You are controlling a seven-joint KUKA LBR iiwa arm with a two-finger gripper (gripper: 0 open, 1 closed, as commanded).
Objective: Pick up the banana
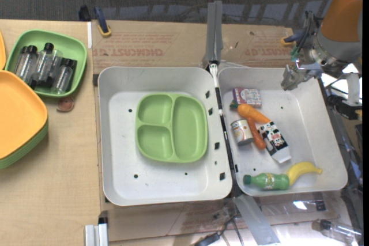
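Observation:
The yellow banana (303,171) lies in the right bin (326,124), near its front right corner, curved and touching the cap end of a green bottle (266,181). My gripper (291,79) hangs over the bin's back right corner, far from the banana and well above it in the view. Nothing shows between its fingers.
The right bin also holds a carrot (255,117), a small can (241,131), a white patterned carton (274,141) and a pink packet (248,96). In the left bin (112,141) sits a green divided plate (172,127). Orange plates (20,118) and a green tray of vials (46,63) lie at far left.

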